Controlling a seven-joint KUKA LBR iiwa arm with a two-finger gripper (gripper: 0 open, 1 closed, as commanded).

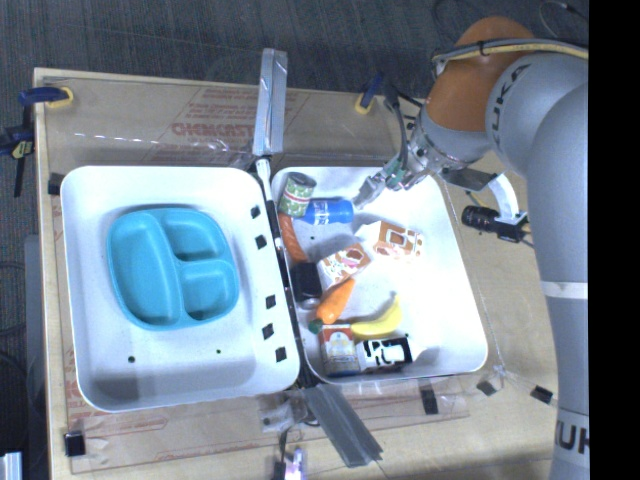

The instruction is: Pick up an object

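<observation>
- Two shallow white bins: the left bin [90,368] and the right bin [462,313], side by side.
- One blue divided tray [172,265], lying in the left bin.
- One green-labelled can [296,194].
- One blue bottle [328,211].
- One carrot [334,299].
- One banana [370,319].
- Two small patterned packets, one [399,240] to the right of the other [344,263].
- One dark carton with white print [386,350].
- One small box with a red label [341,353], at the right bin's near edge.
- One brown sausage-like piece [289,236] along the right bin's left wall.
</observation>
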